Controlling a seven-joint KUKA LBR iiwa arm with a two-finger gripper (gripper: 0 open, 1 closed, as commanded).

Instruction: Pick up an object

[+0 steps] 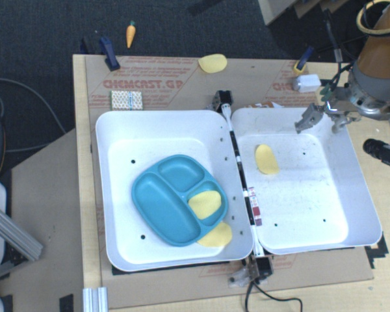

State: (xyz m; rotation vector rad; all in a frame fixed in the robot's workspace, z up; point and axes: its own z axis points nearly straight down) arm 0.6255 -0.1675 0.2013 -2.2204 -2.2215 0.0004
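arm reaching in from the right, orange band sitting high, wrist hanging over the top right corner of the right bin. gripper is low over that corner, and the fingers are splayed wide, one grey tip out to the left, the other off to the right, nothing between them.

down and to the left of the fingers, well apart from them, a yellow piece lies flat on the right bin's floor near its left wall. that's the closest thing to grab.

further left of the fingers, across the divider, the left bin carries a blue divided plate, tilted in the frame. one yellow piece sits in the plate's small right compartment. another yellow piece lies just beside the plate's lower edge, touching it or tucked slightly under, hard to call.

up and left of the fingers, outside both bins, a yellow piece rests on the table at its far edge. a small orange carrot toy lies on the dark floor beyond.
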